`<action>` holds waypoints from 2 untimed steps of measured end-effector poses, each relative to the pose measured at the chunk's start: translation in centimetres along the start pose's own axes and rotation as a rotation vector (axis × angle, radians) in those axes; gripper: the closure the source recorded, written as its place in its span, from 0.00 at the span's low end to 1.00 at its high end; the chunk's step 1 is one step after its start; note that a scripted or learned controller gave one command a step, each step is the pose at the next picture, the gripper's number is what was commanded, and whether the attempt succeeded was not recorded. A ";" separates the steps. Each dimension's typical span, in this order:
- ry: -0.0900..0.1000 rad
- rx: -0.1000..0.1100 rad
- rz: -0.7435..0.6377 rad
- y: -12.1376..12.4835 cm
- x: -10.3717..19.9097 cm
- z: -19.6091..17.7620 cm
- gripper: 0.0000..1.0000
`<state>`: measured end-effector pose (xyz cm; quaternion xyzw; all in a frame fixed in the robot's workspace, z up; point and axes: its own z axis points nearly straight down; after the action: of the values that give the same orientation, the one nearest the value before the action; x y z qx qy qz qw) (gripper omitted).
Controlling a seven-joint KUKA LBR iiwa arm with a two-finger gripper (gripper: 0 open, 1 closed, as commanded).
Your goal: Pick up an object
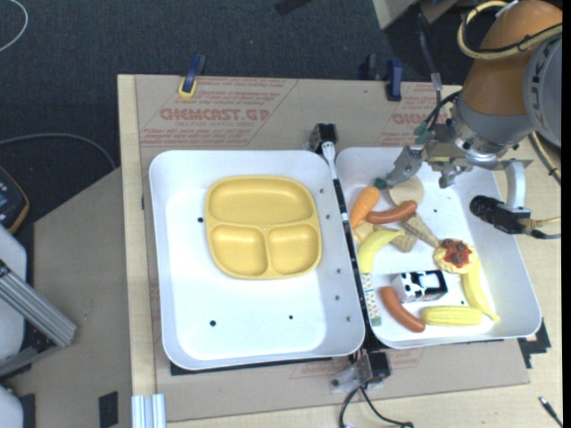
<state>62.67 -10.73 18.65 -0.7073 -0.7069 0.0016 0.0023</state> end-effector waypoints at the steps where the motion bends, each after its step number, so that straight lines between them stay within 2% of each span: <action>1: 0.000 0.001 0.000 -0.7 -0.5 4.8 0.00; 2: -0.002 -0.003 0.000 -0.6 -0.7 9.6 0.00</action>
<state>61.99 -11.37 9.00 -0.7075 -0.7068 0.0011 0.0005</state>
